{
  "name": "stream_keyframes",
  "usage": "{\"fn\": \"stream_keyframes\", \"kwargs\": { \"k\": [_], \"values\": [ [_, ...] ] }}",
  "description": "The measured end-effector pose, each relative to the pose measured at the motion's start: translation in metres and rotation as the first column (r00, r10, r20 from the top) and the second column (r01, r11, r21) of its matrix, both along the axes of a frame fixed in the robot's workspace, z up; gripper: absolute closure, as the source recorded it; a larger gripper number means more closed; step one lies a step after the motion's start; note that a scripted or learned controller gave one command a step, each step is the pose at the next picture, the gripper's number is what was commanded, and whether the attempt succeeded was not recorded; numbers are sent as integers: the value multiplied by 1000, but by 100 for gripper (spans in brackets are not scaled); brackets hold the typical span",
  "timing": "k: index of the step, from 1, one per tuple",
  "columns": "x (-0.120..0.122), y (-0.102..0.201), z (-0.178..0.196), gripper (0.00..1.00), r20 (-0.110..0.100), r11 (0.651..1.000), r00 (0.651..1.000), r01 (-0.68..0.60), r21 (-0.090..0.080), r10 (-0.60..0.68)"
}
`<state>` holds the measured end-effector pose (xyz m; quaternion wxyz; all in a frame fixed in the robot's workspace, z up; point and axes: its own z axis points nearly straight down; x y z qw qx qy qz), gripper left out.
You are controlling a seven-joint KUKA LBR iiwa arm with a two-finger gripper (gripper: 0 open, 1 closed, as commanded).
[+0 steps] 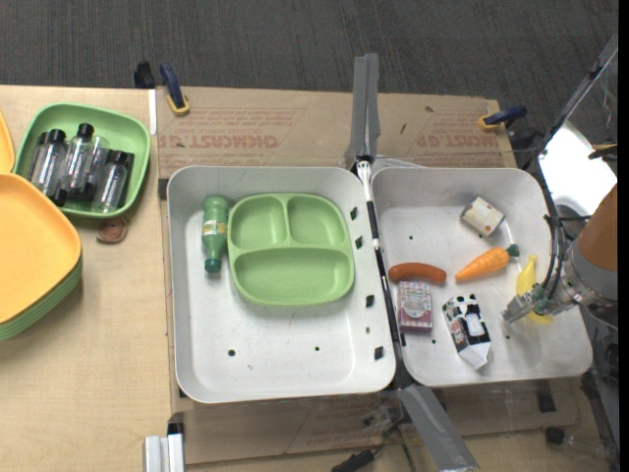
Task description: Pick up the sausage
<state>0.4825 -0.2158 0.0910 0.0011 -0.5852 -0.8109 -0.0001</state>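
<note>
Looking down, we find one sausage [418,272] by the right bin's [432,367] left wall, bare floor above it. The gripper [527,308] sits low at that bin's right edge beside one banana [528,275]; its state we cannot tell. One carrot [483,264] lies between.

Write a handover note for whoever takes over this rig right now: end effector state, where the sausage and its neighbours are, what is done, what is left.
End effector: low at the right bin's right side, over the yellow item; nothing seen held.
Sausage: lying flat near the right bin's left wall, just above the pink packet, apart from the carrot.
Also in that bin: milk carton, small white cup.
Left bin: green divided tray, green bottle.
Done: nothing; sausage not picked.
Left: cross the bin to the sausage, grasp it, lift.
</note>
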Motion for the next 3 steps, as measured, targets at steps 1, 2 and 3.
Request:
{"fn": "stream_keyframes", "kwargs": {
  "k": [1,2,3],
  "values": [
    [24,-5,0,100,2,1000,1000,-17,0,17],
    [-5,-6,0,100,1,991,991,-134,0,134],
    [76,-2,47,100,3,980,980,-200,-3,200]
  ]
}}
